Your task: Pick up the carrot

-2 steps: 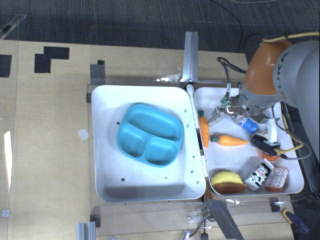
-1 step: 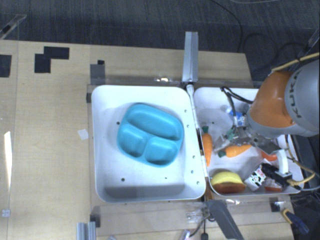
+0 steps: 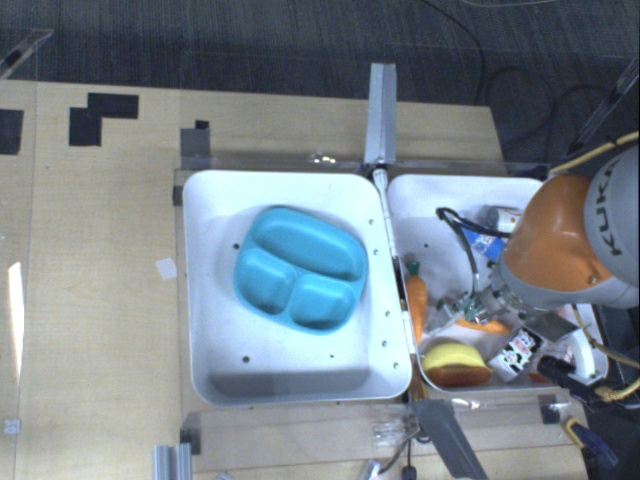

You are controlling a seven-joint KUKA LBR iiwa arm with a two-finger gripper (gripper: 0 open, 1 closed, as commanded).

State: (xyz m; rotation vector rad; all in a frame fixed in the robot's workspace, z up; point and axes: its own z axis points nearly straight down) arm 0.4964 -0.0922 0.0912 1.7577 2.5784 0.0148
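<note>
Inspecting: right bin (image 3: 430, 193), where your arm (image 3: 560, 243) reaches in low.
Carrot (image 3: 416, 303): lies along the left wall of that bin, beside the divider, likely pushed there; free of the gripper (image 3: 485, 313).
Gripper state: you cannot tell; wrist and cables mask it.
Neighbours: yellow-red fruit (image 3: 455, 361) just below the carrot.
Left bin (image 3: 210, 298): blue sectioned tray (image 3: 300, 268).
Lettering: partial "KU" on the arm.
</note>
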